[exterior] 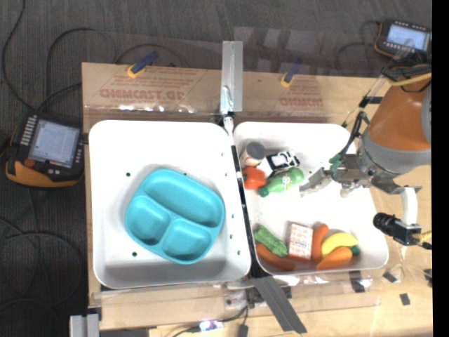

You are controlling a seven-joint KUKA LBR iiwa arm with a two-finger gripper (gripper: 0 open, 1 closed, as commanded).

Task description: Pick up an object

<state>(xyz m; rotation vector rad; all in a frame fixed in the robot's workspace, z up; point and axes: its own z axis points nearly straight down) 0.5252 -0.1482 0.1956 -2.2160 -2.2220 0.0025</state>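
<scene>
Hovering over the right bin (pixel 365 209) with fingers spread and nothing between them, the gripper (pixel 328 181) hangs just beside the green toy (pixel 283 182), probably because this piece lies nearest for picking.

From my feed I see dark grey carpet (pixel 105 20) around a pale wooden bench (pixel 175 83), with black cables (pixel 42 48) looping across the floor. A handheld control pendant (pixel 45 149) with a lit screen lies on the floor at the left, and a second pendant (pixel 403 39) sits at the top right. Light is even and soft.
</scene>
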